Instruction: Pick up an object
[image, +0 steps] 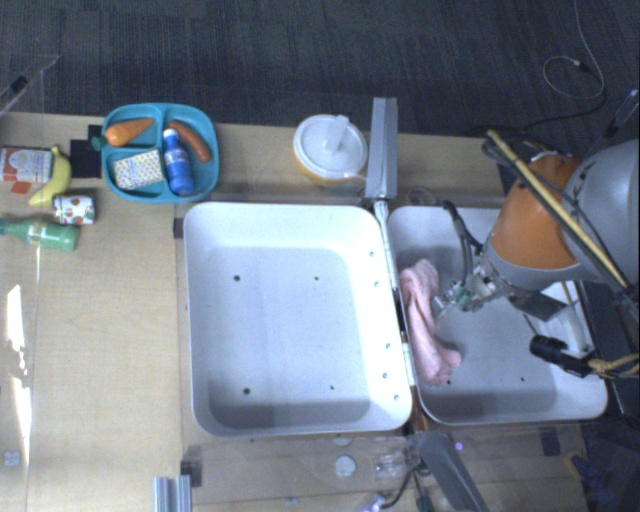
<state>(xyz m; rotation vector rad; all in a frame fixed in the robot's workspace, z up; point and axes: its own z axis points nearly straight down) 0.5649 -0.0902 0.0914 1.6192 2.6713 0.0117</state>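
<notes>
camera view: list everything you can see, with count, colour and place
shallow plastic bins: 2, white, side by side on bench
soft cloth: 1, pink, right bin's left side
divided plastic tray: 1, blue, behind left bin, holding toy foods
lidded round container: 1, white and yellow, behind the bins
toy banana: 1, yellow, far left
small can: 1, patterned, far left
toy bottle: 1, green, far left
robot arm: 1, grey and orange, over right bin
hand: 1, dark, beside the cloth

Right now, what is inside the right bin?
A pink cloth lies along the right bin's left wall, with the gripper beside it. Whatever the arm covers cannot be seen.
</notes>
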